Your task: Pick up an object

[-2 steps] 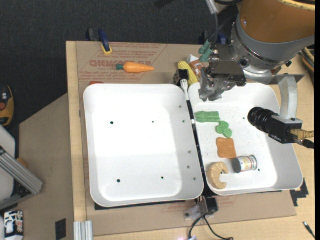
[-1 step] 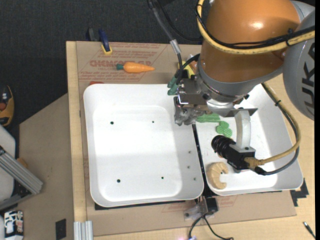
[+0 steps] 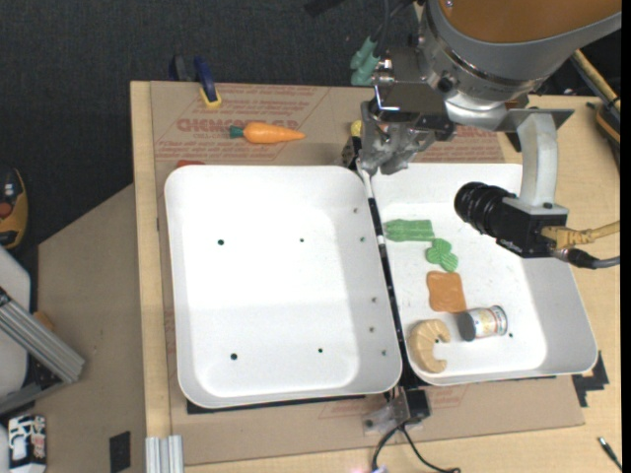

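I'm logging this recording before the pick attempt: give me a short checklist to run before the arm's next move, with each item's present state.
1. Pickable things present in the right white bin: ok; long green piece, small green piece, orange flat slice, tan curved pastry and small silver-lidded jar.
2. Things spaced for a grasp: not ok for jar and pastry, which lie close together; orange slice stands apart.
3. Gripper over a target: not ok; it hangs at the bins' far edge, near the divider.
4. Finger state: cannot tell.
5. Orange toy carrot: lies outside both bins, on the cardboard.
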